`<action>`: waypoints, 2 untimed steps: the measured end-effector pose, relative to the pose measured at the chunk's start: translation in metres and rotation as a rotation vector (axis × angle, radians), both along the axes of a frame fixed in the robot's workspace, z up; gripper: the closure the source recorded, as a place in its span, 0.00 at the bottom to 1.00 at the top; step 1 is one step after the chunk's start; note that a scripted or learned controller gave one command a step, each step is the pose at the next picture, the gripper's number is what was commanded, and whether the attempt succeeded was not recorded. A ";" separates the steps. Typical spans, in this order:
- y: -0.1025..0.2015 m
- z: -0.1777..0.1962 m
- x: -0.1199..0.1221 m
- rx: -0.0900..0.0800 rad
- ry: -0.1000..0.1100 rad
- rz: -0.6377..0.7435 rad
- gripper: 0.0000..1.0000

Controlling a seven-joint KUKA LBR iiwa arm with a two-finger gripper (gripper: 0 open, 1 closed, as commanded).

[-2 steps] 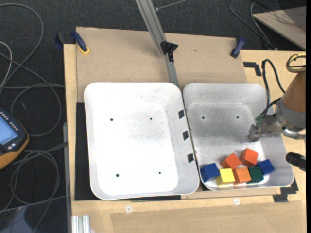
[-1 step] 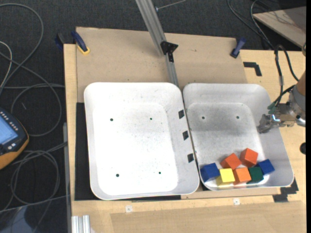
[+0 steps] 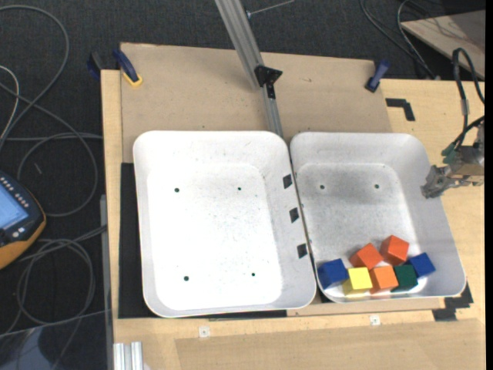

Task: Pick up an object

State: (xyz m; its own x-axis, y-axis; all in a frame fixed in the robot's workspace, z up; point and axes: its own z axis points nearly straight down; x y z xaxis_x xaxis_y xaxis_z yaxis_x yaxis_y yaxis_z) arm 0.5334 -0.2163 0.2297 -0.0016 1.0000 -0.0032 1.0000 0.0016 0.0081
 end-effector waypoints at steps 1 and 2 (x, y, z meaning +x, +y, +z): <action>0.055 0.013 -0.006 0.006 0.007 0.005 1.00; 0.108 0.009 -0.021 0.007 0.010 0.005 1.00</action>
State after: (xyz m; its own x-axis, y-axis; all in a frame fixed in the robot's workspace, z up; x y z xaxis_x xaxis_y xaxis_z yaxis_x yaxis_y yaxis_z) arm 0.5122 -0.1084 0.2387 -0.0064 1.0000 0.0037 1.0000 0.0065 -0.0020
